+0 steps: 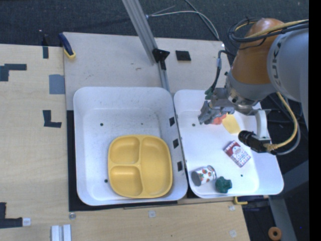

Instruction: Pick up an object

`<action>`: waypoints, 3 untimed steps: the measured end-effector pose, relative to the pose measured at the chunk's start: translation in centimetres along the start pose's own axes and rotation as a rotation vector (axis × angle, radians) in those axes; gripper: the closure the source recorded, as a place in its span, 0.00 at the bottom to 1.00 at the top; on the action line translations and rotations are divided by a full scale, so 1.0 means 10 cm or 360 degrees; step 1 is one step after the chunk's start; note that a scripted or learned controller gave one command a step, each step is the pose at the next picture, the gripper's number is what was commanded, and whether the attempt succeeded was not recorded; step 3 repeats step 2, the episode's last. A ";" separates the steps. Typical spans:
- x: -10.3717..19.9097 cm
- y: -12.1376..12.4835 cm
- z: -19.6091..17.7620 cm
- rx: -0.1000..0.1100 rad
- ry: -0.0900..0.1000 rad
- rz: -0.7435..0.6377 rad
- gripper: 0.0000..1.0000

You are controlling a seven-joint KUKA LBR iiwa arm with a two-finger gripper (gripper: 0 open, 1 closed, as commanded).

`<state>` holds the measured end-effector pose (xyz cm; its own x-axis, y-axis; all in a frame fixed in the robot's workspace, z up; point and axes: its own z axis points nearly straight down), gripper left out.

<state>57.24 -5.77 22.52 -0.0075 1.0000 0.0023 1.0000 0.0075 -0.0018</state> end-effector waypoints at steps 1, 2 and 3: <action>0.50 0.02 -0.08 -0.0002 -0.0001 0.0000 1.00; 1.08 0.12 -0.12 -0.0002 -0.0001 -0.0002 1.00; 1.08 0.12 -0.12 -0.0002 -0.0001 -0.0002 1.00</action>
